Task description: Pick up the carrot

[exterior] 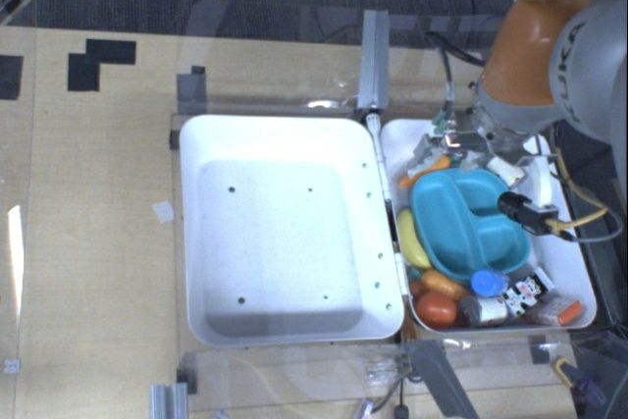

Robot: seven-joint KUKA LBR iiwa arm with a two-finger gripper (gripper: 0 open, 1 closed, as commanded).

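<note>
Gripper (444,144) at right bin (581,262) far edge | state unclear | carrot (438,165) beneath, cramped

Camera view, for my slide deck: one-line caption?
Gripper over the right bin's far corner by an orange piece, beside the blue dish.

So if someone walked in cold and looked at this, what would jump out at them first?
Probably the bright blue dish lying over a pile of toy food in the right bin, with a yellow piece at its left and a red one below. Next, the orange-banded arm reaching down over that bin's top end, beside the big bare left bin.
</note>
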